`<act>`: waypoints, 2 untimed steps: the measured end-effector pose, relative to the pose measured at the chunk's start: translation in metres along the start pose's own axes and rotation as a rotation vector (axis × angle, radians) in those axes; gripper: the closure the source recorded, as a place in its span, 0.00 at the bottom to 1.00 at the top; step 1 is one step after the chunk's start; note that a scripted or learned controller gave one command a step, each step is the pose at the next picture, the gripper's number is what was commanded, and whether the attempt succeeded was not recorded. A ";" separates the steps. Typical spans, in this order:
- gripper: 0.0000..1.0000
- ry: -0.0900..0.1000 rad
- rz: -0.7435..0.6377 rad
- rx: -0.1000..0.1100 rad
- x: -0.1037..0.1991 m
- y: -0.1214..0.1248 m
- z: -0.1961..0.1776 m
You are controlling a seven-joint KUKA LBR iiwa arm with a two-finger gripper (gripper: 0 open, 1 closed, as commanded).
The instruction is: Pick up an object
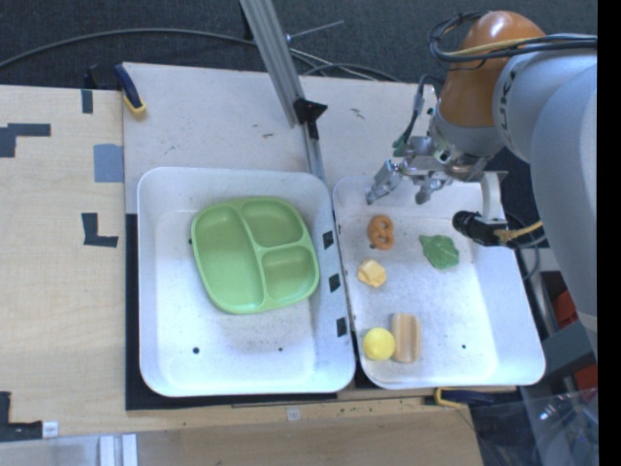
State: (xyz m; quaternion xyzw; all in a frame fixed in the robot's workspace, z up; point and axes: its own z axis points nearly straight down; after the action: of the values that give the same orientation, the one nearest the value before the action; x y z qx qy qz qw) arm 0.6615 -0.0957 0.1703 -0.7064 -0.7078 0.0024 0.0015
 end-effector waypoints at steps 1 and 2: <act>0.00 0.000 0.000 0.002 -0.004 -0.009 0.060; 1.00 0.001 -0.002 -0.003 -0.003 -0.007 0.046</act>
State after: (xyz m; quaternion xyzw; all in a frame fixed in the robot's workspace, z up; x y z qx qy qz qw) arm 0.6540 -0.0988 0.1244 -0.7058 -0.7085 0.0010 0.0009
